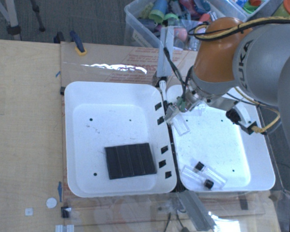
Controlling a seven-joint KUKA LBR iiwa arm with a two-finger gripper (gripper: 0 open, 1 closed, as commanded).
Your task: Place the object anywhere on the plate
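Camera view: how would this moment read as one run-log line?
tool: over right bin's back-left corner | black plate: left bin, bare | clear objects: right bin front | placement: not done

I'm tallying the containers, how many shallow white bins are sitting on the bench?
2, side by side. The left bin holds a black ribbed plate. The right bin has small clear pieces near its front; the arm covers its back edge.

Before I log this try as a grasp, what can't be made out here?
- Claw: the arm's wrist covers it from above; what it grips is unreadable.
- Clear pieces in the right bin: transparent, too small to identify.
- Dark plate: fully visible in the left bin.
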